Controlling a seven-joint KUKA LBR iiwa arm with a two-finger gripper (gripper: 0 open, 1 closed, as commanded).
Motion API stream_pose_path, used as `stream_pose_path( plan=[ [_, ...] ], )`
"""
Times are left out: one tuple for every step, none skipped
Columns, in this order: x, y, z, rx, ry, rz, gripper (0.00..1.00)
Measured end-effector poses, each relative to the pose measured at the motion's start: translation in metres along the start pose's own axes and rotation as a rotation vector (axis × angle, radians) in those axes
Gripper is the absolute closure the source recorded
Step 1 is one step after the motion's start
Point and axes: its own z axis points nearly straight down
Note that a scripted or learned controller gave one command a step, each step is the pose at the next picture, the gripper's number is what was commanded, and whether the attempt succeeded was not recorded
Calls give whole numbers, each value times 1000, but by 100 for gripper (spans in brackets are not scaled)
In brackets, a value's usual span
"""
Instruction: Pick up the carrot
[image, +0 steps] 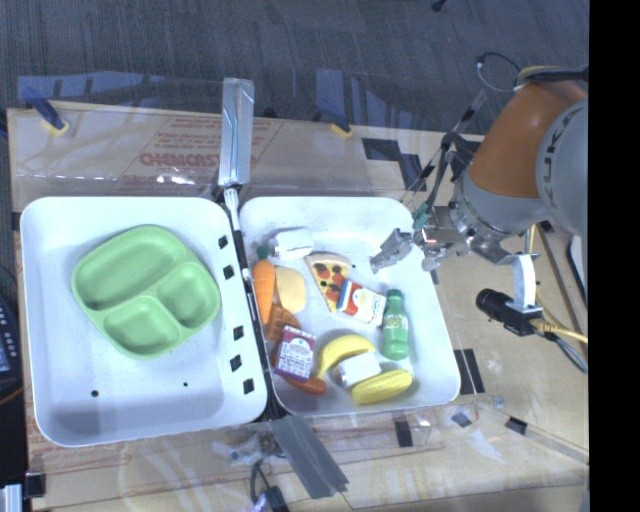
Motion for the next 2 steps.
stream_pose_path(
  plan=[
    [37, 28, 127, -9, -3, 209, 0],
    [108, 27, 43, -4, -2, -19, 0]
  ],
)
